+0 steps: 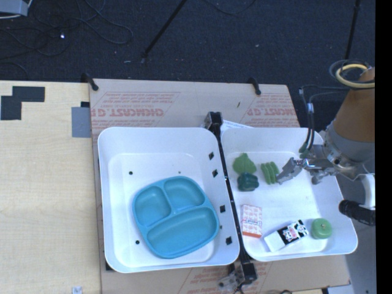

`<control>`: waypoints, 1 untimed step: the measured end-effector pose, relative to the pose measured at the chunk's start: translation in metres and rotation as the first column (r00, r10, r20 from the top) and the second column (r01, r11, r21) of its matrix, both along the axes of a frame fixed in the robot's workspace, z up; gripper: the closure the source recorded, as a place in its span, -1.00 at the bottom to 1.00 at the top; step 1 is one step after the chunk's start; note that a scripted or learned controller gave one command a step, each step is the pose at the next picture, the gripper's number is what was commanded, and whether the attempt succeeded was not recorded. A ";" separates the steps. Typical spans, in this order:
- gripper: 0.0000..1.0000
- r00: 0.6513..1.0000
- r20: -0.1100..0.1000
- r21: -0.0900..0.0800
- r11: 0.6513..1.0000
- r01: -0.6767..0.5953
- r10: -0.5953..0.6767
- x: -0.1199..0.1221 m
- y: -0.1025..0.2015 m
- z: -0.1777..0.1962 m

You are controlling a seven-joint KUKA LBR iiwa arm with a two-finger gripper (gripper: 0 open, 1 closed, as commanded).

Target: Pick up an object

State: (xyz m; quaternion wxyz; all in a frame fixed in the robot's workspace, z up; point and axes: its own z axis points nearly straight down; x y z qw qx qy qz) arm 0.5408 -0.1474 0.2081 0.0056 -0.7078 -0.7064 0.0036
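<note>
Two white bins sit side by side on a piece of brown cardboard (pixel 184 103) in the middle of the frame. The left bin (pixel 116 164) holds a blue plate (pixel 176 216) with three sections. The plate lies flat in the lower middle part of that bin.

The right bin (pixel 331 201) holds the small things. Near its upper left part is a green toy (pixel 244 163), and touching it just below is a darker teal toy (pixel 247 181). Just to the right of those lies a green ridged piece (pixel 269 173). Lower down, near the left wall of this bin, a small white and red packet (pixel 251 220) lies flat. In the lower right part of the bin is a small black and white carton (pixel 285 235) lying on its side, and just beside it to the right is a round green thing (pixel 321 228).

The grey arm (pixel 355 121) with the orange band comes in from the right side of the frame. Its gripper (pixel 286 173) is over the upper part of the right bin, just to the right of the green ridged piece and very close to it. It is not clear if the gripper touches that piece. Nothing shows between its tips, and whether the gripper is released or clenched cannot be told from here.
</note>
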 end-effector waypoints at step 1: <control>-1.00 1.000 0.009 -0.002 1.000 -0.002 0.002 0.002 0.000 0.005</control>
